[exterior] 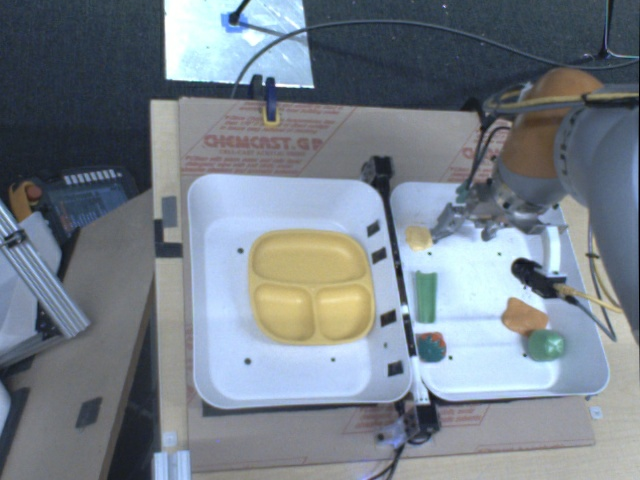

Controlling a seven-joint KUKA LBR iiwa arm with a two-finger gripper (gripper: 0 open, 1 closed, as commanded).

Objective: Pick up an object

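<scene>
Over the far edge of the right bin (480,298), you see the gripper (463,230) hanging low. Its grey arm reaches in from the right w/ an orange band above the wrist. The claw's two prongs look spread apart, w/ nothing between them. Judging by that pose, it's set up for a grab, not carrying anything.

Just beside the claw, toward the bin's far-left corner, lies a pale yellow lump (418,236). It's the closest pickable thing & prob. the target. It sits near the left prong but looks apart from it.

The right bin has 5 loose items:
- the lump
- a green stick (426,296) lying along the left edge, approx. mid-bin
- a teal-and-red ball (431,346) near the near-left corner
- an orange piece (523,315) toward the near-right corner
- a green round thing (545,345) next to the orange piece, touching it or nearly so

All rest on the bin floor, mostly spread out. Each could prob. be reached from above w/o nudging a neighbour, except the orange/green pair.

The left bin (220,298) holds 1 item: a yellow divided tray (310,283) w/ 3 compartments, nothing in them. It sits mid-bin, right way up. It's wide & shallow, so likely a poor fit for a 2-finger claw.
</scene>
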